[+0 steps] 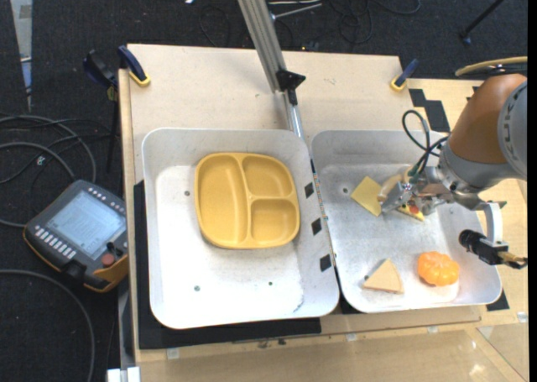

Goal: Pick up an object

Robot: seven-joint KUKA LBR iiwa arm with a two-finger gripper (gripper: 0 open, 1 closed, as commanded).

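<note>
- Now, gripper low in right bin; I can't tell the finger state.
- Cheese slab touches it at 9 o'clock.
- Orange sits at 5 o'clock, apart.

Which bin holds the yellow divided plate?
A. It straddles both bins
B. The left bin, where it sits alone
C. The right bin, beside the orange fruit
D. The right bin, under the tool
B: the yellow divided plate lies flat in the left bin, while the orange fruit sits in the right bin.
</note>
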